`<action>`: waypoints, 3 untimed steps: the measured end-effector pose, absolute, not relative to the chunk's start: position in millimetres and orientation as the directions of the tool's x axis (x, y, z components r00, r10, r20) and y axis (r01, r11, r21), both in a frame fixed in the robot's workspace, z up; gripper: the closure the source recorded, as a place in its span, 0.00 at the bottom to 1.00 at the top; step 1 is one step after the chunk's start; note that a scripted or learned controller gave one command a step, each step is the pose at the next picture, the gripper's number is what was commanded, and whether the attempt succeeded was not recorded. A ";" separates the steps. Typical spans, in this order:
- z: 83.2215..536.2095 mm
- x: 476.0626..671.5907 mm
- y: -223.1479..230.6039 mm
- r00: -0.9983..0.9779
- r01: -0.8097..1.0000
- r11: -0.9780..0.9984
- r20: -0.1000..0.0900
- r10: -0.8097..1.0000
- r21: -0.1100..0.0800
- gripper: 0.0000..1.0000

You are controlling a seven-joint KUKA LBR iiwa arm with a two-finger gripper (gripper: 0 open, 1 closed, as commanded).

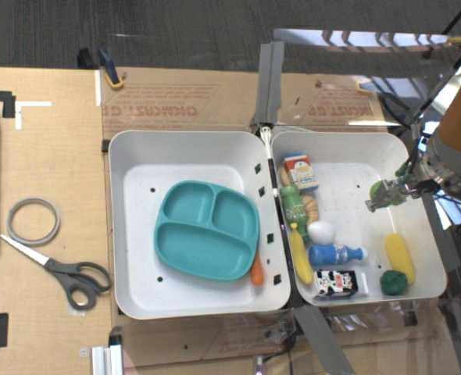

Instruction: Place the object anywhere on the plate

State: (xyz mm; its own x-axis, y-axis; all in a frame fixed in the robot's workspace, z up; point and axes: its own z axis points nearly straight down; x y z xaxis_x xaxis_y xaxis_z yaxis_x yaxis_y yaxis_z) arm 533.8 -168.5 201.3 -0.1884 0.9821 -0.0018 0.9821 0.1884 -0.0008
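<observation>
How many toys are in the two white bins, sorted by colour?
Teal: 1, the plate
Orange: 1, carrot
Yellow: 2, banana, corn
Green: 2, bottle, ball
Blue: 1, bottle
White: 1, egg
Others, mixed: 3
Total: 11

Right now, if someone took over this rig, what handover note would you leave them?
Gripper: over the right bin, near its right wall; finger state unclear, nothing seen held.
Plate: teal, in the left bin, nothing on it; a carrot lies in the bin just off its lower right edge.
Right bin: toys clustered by the left wall, plus corn and a green ball at lower right.
Done: nothing placed.
Left: grasp one object, carry it to the plate, release.
</observation>
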 end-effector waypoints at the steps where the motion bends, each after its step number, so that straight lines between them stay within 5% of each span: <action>1: 220.7 553.5 -87.8 -0.285 0.959 0.285 -0.001 0.959 0.000 1.00; 2: 190.9 575.2 -26.0 -0.486 0.874 0.486 0.000 0.874 -0.002 1.00; 3: 264.7 566.0 11.5 -0.638 0.770 0.638 -0.002 0.770 0.000 1.00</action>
